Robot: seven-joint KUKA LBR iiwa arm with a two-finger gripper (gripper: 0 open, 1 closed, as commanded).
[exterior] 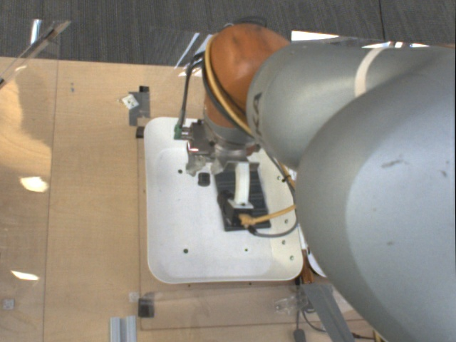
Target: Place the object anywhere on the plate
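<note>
The grey arm [370, 191], nearest the camera, was spread across the right of the view, with its orange band [239, 55] above the wrist. Below the band the claw [203, 164] was held low over the white bin [171, 241]. Whether it was wide or narrow could not be told.

A small dark piece [204, 179] was seen just under the claw, over the upper middle of the bin's floor. It was taken to be the object. It could not be told whether it was gripped, merely touched or lying free.

If it was not truly held, a lift would probably come away with nothing. A glancing touch could send so small a piece skidding over the smooth floor, out of line with the claw. What lay beneath the arm could not be read, so the way to the plate could not be judged clear, and a carry might be fouled there.

The bin was shallow and round-cornered, its white floor marked by a few dark specks. It was borne on a pale wooden worktop [85, 191], on which patches of glare were seen at the left. A small black fixture [142, 107] was set by the bin's far left corner. Beyond the worktop, dark grey carpet [142, 6] was laid.
</note>
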